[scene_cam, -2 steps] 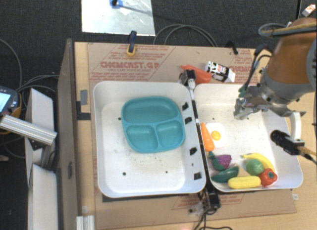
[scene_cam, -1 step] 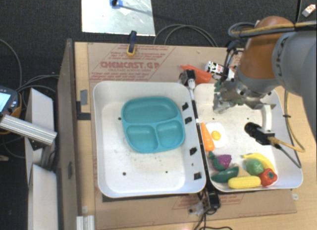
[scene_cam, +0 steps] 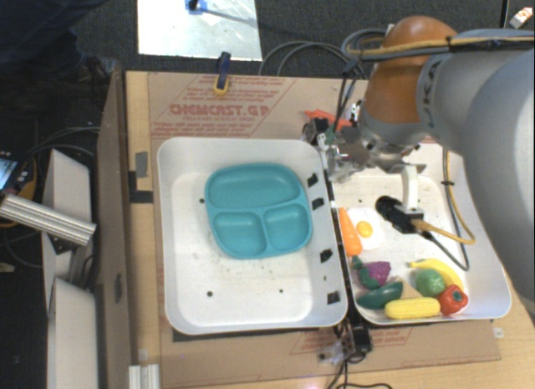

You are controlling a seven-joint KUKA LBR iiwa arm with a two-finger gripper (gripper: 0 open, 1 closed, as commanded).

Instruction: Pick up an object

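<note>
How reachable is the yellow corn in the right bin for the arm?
Likely yes. The corn lies uncovered at the right bin's near edge; the arm hangs over its far end. A green vegetable and a tomato crowd the corn's ends, so a grasp may nudge them.

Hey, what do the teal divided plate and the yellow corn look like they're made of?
Teal divided plate: likely moulded plastic, smooth with a soft sheen on its ridges. Yellow corn: probably toy plastic, uniform bright colour, slightly glossy; rubber is possible.
</note>
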